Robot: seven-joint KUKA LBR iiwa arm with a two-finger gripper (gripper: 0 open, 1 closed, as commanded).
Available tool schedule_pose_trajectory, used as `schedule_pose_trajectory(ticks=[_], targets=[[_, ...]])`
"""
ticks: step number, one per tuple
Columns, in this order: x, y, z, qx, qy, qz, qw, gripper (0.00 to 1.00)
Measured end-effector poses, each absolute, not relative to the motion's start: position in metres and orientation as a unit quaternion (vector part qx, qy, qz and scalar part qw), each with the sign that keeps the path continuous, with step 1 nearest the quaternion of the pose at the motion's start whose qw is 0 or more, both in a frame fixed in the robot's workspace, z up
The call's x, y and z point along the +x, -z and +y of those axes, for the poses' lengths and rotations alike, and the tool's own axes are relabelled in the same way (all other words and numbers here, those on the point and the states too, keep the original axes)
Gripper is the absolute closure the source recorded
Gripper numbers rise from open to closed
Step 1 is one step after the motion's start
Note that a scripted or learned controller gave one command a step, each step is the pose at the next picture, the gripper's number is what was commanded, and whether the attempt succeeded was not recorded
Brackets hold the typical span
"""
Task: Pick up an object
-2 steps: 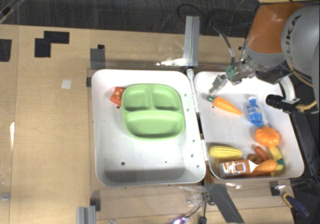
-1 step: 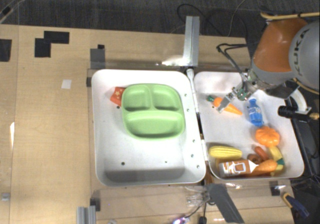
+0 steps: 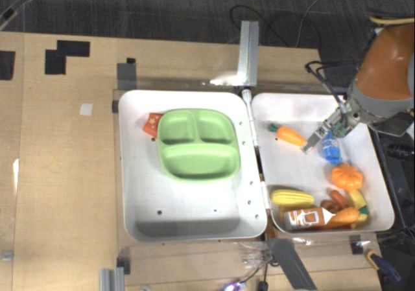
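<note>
Beside blue object (image 3: 331,150), end effector (image 3: 318,140)

Right bin (image 3: 285,109): open floor is running across the upper left and centre, only the carrot (image 3: 288,134) lying in it. The pincer (image 3: 319,139) is hanging just right of the carrot, with the blue object (image 3: 331,150) beside it. The lower right corner is crowding up: orange pumpkin-like toy (image 3: 346,177), yellow corn (image 3: 292,197), bottle (image 3: 310,218) and small pieces packed touching each other. Left bin (image 3: 136,173): the green divided plate (image 3: 198,143) is taking the upper middle, red item (image 3: 152,125) tucked at its left edge; floor below it is lying open.
</note>
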State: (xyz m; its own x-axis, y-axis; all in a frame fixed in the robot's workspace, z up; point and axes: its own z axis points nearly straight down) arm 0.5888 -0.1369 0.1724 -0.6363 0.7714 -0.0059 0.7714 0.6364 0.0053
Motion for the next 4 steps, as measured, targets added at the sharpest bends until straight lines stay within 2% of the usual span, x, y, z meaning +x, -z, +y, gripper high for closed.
schedule_pose_trajectory(ticks=[1,2,3,4], targets=[[0.629,-0.089,-0.132,0.627,-0.0029,0.779,0.005,0.00],[0.632,-0.102,-0.130,0.623,-0.0051,0.782,0.007,1.00],[0.665,-0.205,-0.016,0.638,-0.0026,0.770,0.003,1.00],[0.670,-0.239,-0.036,0.494,-0.0020,0.869,0.004,1.00]])
